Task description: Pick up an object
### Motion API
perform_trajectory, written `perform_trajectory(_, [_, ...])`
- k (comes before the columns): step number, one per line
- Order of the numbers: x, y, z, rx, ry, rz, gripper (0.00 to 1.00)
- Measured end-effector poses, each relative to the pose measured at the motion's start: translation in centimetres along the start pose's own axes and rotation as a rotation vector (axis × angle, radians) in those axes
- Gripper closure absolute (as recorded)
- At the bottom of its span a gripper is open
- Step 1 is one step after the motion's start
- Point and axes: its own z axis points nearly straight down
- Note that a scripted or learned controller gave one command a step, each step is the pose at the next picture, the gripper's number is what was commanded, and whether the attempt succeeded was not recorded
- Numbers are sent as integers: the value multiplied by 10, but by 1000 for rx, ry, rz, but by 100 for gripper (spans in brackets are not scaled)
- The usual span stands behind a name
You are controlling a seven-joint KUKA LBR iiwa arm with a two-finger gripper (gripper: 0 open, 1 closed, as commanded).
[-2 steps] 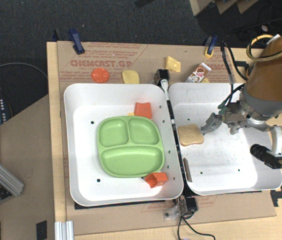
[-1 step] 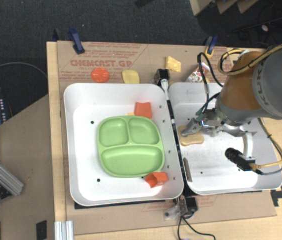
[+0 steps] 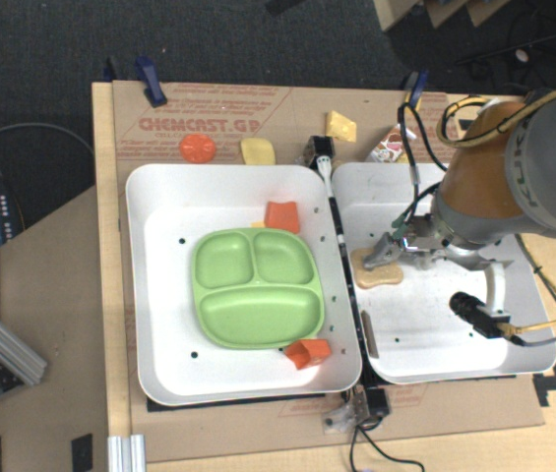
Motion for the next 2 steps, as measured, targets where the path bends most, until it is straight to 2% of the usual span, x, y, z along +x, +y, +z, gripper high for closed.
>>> perform_trajectory(1, [-89,-87,0,3,0,6,0])
perform_trajectory(2, [-40,-6,-75,-7,-4,-8,0])
